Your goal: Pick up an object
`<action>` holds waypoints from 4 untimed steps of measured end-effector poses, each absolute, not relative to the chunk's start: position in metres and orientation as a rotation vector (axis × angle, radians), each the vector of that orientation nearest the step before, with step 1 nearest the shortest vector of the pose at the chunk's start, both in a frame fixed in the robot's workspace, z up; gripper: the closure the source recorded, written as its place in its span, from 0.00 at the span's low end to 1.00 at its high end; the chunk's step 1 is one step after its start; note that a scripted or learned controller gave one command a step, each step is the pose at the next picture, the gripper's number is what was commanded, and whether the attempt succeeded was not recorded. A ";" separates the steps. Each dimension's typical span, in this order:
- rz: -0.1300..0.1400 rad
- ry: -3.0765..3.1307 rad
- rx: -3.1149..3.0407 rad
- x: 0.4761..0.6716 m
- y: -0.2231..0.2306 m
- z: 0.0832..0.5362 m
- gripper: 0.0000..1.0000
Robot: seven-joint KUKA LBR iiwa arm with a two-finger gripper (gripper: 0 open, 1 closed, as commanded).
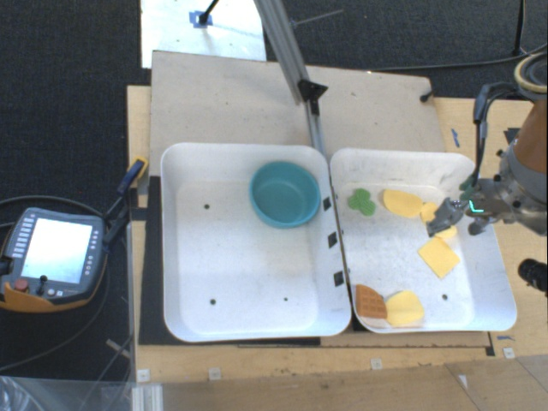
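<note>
Yellow wedge just below pincer in right bin. Approach step, probably. Pincer state impossible to tell; next, lowering onto wedge.

**No legible writing in the view**

Nothing can be read anywhere on the bench. The handheld control pendant, at about nine o'clock from the left bin, has a bright screen, but it is washed out to white and any characters on it are too small and blurred to make out. A small blue mark on the white sheet at eleven o'clock carries no readable letters.
</note>
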State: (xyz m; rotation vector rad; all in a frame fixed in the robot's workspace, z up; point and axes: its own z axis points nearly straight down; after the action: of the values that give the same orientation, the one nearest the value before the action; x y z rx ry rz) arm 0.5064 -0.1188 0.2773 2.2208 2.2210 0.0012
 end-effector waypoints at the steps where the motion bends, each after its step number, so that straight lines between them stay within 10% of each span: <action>1: 0.001 2.221 2.221 0.506 -0.119 0.277 0.00; 4: -0.003 2.222 2.224 0.489 -0.122 0.107 0.00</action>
State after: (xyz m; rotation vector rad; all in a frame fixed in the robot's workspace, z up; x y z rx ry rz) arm 0.4893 -0.1219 0.1067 2.2243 2.2225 -0.0033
